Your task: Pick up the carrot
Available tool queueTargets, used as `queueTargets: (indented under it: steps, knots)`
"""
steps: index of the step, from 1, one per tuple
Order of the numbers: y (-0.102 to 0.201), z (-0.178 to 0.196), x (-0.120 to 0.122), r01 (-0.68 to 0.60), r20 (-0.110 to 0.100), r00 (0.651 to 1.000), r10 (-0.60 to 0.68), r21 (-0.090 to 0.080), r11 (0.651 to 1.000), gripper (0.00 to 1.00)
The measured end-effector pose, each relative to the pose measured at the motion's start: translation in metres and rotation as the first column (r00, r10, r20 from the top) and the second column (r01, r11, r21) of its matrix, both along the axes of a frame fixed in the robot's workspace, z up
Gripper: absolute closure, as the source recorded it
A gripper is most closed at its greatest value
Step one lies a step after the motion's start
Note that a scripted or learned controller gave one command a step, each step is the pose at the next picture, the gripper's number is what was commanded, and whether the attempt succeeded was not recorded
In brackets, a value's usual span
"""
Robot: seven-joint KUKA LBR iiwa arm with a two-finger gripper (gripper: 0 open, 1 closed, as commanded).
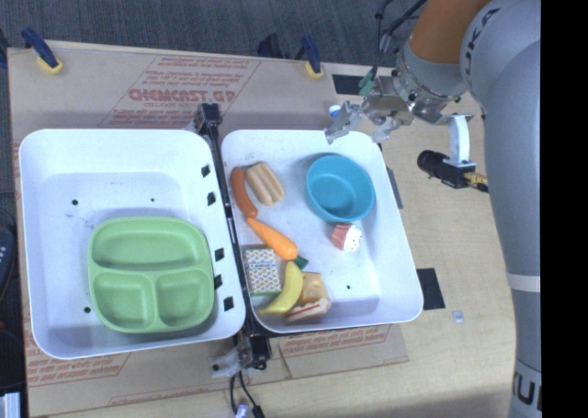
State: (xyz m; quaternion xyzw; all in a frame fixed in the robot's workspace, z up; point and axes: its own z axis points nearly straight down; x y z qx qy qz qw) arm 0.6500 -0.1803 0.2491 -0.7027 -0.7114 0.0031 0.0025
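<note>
The carrot (273, 238) is orange with a small green tip and lies slanted near the middle of the right bin (390, 251). It rests between a red sausage (243, 192) and a banana (287, 289). My gripper (357, 124) hovers over the far rim of the right bin, just behind the blue bowl (340, 188). Its fingers are open with nothing between them. The carrot sits well to the front left of the gripper, about a bowl's width away.
A bread roll (265, 183) lies beside the sausage. A red-and-white food piece (346, 237) sits in front of the bowl. A small patterned box (262, 271) and a sandwich (310, 301) crowd the bin's front. The left bin (46, 186) holds a green divided plate (152, 286).
</note>
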Motion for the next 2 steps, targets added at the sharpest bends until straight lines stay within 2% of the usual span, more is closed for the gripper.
queueTargets:
  steps: [1, 2]
  knots:
    - [0.046, -0.061, -0.061, -0.219, -0.002, 0.976, 0.219, 0.004, 0.976, 0.0]
    - [0.083, -0.16, -0.088, -0.246, -0.003, 0.969, 0.246, 0.004, 0.969, 0.0]
